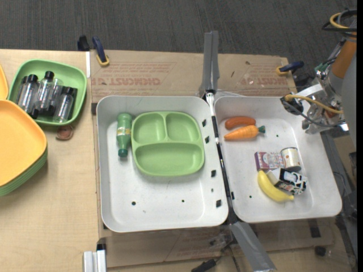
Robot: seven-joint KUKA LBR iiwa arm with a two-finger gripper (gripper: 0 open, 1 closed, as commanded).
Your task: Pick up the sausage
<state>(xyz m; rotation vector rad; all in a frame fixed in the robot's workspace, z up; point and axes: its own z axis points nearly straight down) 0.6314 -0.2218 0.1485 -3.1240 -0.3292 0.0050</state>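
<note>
The sausage (240,122), a short reddish-orange piece, lies near the back left of the right bin (317,205). It touches or nearly touches an orange carrot (244,132) just in front of it. My gripper (322,119) hangs over the right bin's back right edge, well to the right of the sausage and apart from it. Cables and wrist parts crowd around it.
The right bin also holds a banana (272,187), a purple packet (265,161), a small can (290,156) and a black-and-white object (292,181). In the left bin (113,208) sit a green divided plate (167,142) and a green bottle (123,134). A bottle tray (72,72) and orange plates (20,146) stand far left.
</note>
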